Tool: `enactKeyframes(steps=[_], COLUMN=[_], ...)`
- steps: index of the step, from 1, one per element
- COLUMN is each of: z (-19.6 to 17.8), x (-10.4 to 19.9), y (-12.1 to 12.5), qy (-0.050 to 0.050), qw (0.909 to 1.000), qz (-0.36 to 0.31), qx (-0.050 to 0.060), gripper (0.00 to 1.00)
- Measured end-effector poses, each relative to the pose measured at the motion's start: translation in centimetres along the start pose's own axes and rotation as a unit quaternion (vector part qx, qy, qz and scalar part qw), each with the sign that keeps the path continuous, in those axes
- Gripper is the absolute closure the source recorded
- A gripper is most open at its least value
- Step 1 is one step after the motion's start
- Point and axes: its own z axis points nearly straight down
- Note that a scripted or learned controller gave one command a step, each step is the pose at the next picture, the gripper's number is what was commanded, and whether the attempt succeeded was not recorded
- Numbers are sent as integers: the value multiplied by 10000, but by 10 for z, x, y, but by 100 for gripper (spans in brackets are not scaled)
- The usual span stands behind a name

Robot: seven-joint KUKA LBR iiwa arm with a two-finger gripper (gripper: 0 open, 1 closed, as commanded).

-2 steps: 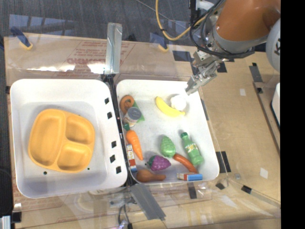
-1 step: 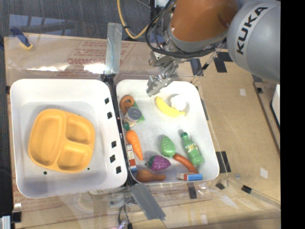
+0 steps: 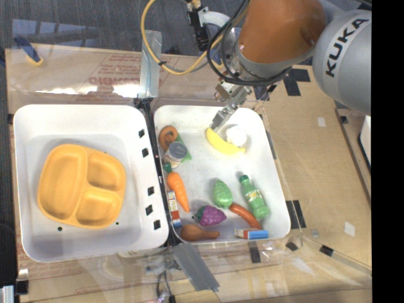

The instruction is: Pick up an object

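Nearest, the right bin (image 3: 278,188) holds a chicken leg (image 3: 199,233), grapes (image 3: 210,216), a carrot (image 3: 178,191) and a green bottle (image 3: 254,197). Farther back, the banana (image 3: 223,142) lies touching a white ball (image 3: 237,134). The pincer (image 3: 225,115) hovers just over the banana's end, so this looks like the approach; next comes a descent and close. How far it is open I cannot tell, and it seems to hold nothing.

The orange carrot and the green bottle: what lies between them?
Between carrot and bottle, the camera view shows a green leafy toy.
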Motion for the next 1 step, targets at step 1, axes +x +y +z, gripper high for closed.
enactKeyframes(steps=[1], z=[-46], x=[35], y=[23], qy=[24], qw=[9982], qz=[-603], qx=[27], gripper=[100])
